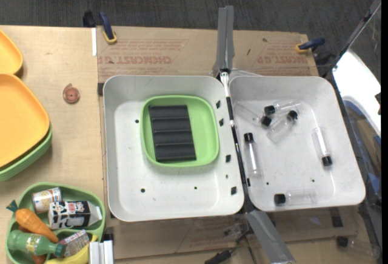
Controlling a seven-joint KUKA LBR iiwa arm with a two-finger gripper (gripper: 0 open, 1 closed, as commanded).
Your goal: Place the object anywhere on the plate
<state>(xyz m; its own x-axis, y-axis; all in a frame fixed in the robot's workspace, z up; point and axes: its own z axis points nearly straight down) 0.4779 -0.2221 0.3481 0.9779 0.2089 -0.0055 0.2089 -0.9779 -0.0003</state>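
1. The task's objects are clear plastic vials with black caps, lying loose in the right bin (pixel 339 135). A tangle of vials (pixel 277 118) sits near the bin's upper middle. One vial (pixel 250 153) lies along the left wall, another vial (pixel 321 146) toward the right, and one more vial (pixel 294 198) near the front edge.
2. The green plate (pixel 209 129) rests in the left bin (pixel 121 153), with a dark ribbed block (pixel 172 133) lying on its middle. No vial is on the plate.
3. The two bins touch along a central divider, so plate and vials are well apart, each in its own bin.
4. I cannot tell the gripper's state from this view, and nothing here reads as a grasp on any vial.
5. By my judgement the task is at its start: picking a vial, carrying it across and setting it on the plate all remain.
6. Left of the bins lie stacked orange trays (pixel 21 117) and a green bowl of toy groceries (pixel 51 226).
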